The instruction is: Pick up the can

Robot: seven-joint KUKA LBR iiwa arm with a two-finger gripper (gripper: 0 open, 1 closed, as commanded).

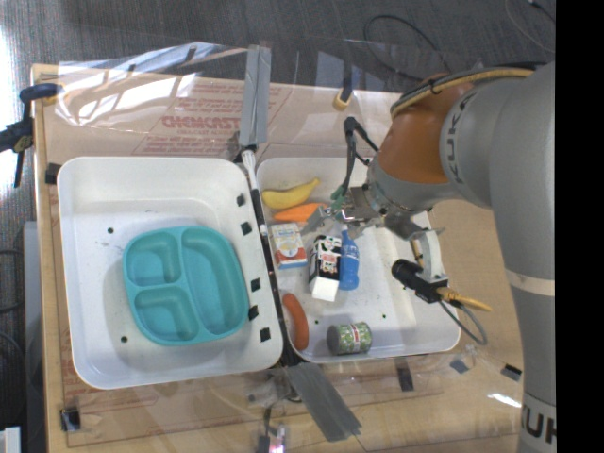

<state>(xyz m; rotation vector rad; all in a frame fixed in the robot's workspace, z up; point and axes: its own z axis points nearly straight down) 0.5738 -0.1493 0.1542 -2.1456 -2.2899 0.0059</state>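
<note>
Presently, the can is seen lying on its side near the front wall of the right bin. It is judged rigid, light and smooth, liable to roll; a grasp across its round body is advised. The gripper hovers over the blue bottle and carton, well apart from the can; its jaw state cannot be told. A red object lies just beside the can.
</note>
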